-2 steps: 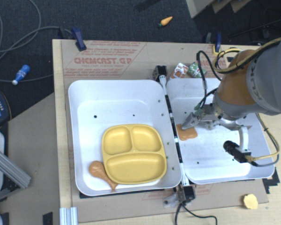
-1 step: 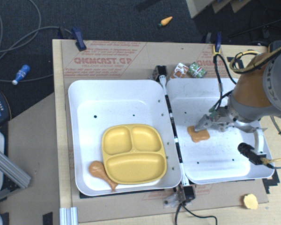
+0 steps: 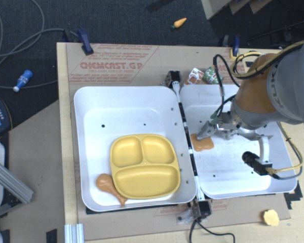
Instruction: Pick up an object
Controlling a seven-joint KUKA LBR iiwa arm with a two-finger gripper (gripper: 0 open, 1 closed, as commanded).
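Observation:
A flat orange-brown piece (image 3: 203, 144) lies in the right bin (image 3: 233, 184), against its left wall. My gripper (image 3: 209, 129) hangs just above the piece's upper edge, at the end of the grey and orange arm reaching in from the right. In the left bin (image 3: 91, 110) rests a yellow divided plate (image 3: 144, 166). An orange drumstick-shaped toy (image 3: 108, 184) lies at the plate's lower left, partly tucked under it.
A black cable plug (image 3: 256, 163) hangs from the arm over the right bin. Small colourful packets (image 3: 202, 76) sit just beyond that bin's far edge. A yellow lump (image 3: 270, 217) lies on the bench at the front right.

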